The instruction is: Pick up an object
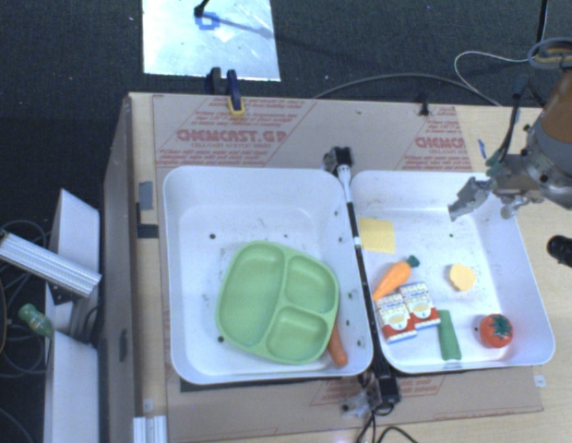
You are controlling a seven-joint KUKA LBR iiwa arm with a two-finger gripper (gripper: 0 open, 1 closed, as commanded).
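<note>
tool (472,197) | above right bin's (530,275) far edge, you can't tell its opening | cheese wedge (462,277) nearest below | risk: your descent clips the bin wall

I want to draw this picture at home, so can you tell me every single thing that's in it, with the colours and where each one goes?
Shallow white plastic bins: 2, white, side by side on the bench.
Divided green plastic plate: 1, light green, left bin.
Orange sausage-shaped toy: 1, orange, left bin, at the plate's lower right edge.
Flat yellow square: 1, yellow, right bin, upper left.
Toy carrot: 1, orange with green top, right bin.
Small juice cartons: 2, white and red, below the carrot.
Green stick: 1, green, right of the cartons.
Yellow round piece: 1, yellow, right bin middle.
Toy tomato: 1, red, right bin, lower right.
Gripper: 1, grey, above the right bin's upper right.
</note>
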